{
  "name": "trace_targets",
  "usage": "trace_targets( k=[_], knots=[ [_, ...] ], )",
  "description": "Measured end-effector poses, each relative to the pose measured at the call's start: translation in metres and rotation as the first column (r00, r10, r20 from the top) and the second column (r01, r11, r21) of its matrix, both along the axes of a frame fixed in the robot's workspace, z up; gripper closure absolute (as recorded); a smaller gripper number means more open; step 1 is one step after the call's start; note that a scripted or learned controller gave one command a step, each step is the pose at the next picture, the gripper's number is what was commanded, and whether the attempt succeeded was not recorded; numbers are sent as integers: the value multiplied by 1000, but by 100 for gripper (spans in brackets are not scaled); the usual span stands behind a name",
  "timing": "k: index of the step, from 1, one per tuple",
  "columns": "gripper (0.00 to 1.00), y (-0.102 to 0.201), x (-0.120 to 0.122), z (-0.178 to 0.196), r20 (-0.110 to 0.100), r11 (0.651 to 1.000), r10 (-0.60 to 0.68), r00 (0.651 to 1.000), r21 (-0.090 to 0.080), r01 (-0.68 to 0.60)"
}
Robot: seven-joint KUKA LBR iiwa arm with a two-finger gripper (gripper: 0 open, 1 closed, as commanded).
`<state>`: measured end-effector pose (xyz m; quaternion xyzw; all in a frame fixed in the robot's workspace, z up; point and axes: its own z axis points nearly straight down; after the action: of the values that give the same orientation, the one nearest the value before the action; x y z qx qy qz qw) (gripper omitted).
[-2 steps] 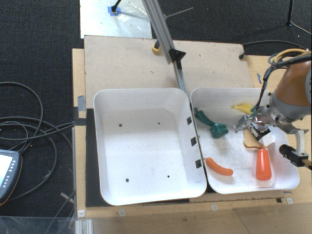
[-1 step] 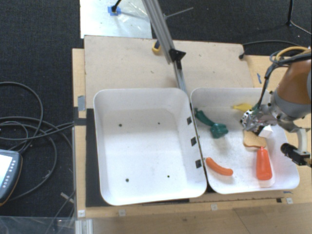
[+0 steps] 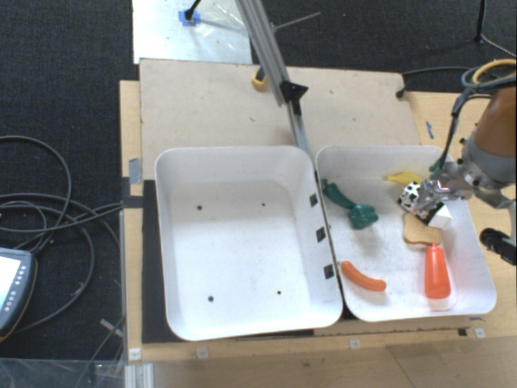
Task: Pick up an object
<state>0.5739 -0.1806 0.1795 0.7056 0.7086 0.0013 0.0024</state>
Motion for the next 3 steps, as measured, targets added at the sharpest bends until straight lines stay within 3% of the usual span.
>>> trace_targets(
  k=[2, 3],
  knots=[
    [100, -7, -5, 111, 3, 1000, 0, 1000, -2, 0],
    [100, -7, -4, 117, -2, 1000, 2, 1000, 0, -2]
  ],
)
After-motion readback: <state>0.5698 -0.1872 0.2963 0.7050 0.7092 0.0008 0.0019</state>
